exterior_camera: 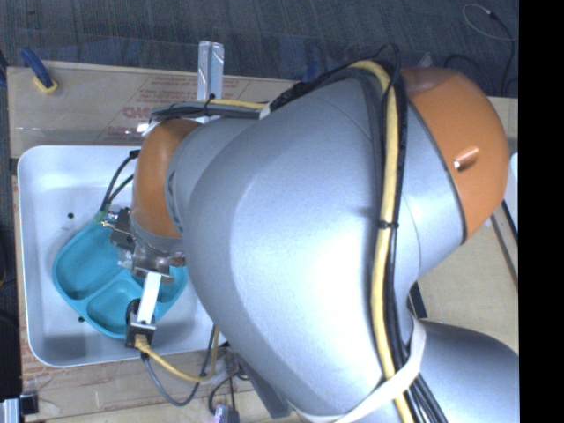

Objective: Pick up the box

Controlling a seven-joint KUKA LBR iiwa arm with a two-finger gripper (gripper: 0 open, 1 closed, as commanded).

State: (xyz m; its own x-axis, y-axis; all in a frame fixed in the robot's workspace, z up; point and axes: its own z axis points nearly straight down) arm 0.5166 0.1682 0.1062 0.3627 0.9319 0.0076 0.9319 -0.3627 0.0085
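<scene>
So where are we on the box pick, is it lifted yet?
Done: the grey arm is over the left shallow white bin, with its gripper above the teal divided plastic container, the likely box. In hand: no grasp confirmed, because the wrist hides the contact. Left: grip and lift; the container appears to lie on the bin floor.

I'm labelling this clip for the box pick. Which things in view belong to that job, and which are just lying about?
Job in hand:
- teal divided box, probably the target, lying in the left bin
- gripper, over the box's right side

Lying about:
- blue clamp at the bench's far left corner
- grey post behind the bin
- printed brown board under the bin
</scene>
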